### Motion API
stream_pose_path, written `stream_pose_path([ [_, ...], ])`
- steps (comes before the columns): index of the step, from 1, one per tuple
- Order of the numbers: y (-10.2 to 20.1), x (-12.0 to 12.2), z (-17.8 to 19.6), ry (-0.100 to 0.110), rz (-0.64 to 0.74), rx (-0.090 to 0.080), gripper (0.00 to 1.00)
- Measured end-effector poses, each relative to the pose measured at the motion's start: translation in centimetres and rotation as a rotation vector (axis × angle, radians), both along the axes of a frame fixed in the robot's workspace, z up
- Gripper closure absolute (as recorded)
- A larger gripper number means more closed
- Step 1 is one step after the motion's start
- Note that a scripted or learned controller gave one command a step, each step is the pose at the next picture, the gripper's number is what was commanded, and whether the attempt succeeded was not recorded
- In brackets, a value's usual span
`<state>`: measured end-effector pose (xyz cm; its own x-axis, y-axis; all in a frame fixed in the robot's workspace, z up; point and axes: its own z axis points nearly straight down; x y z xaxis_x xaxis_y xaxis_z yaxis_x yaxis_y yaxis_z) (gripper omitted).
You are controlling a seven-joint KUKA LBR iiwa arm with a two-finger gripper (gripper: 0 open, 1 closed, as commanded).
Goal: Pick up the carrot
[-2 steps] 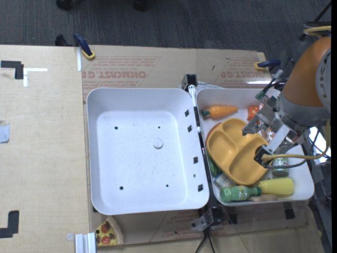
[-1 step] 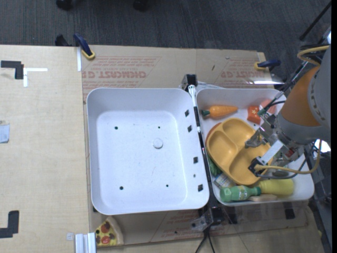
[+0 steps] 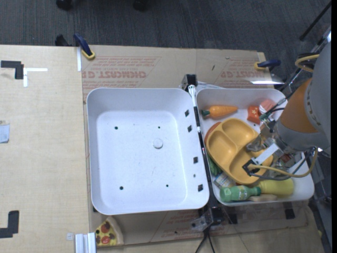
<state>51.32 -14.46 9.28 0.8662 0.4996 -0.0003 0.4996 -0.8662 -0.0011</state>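
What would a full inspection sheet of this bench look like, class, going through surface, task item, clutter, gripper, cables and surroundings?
Surface: two white bins, left bin and right bin, on cardboard over a wooden bench.
Job's thing: carrot lies near the right bin's far wall, apart from the arm.
Clutter: yellow divided plate, green bottle, yellow bottle, small red item; toy pizza slice outside the bins.
Gripper: gripper low over the plate's right side; finger state unclear.
Cables: thin wires by the wrist; black cable at the front edge.
Surroundings: dark carpet, clamps, chair base.
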Motion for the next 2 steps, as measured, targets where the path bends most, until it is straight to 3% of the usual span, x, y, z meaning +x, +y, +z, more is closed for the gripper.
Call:
stream_pose_path([
  [1,2.3,0.6,0.2,-0.006,-0.125,-0.012,0.00],
  [2,3.5,3.1,0.2,0.011,-0.333,-0.018,0.00],
])
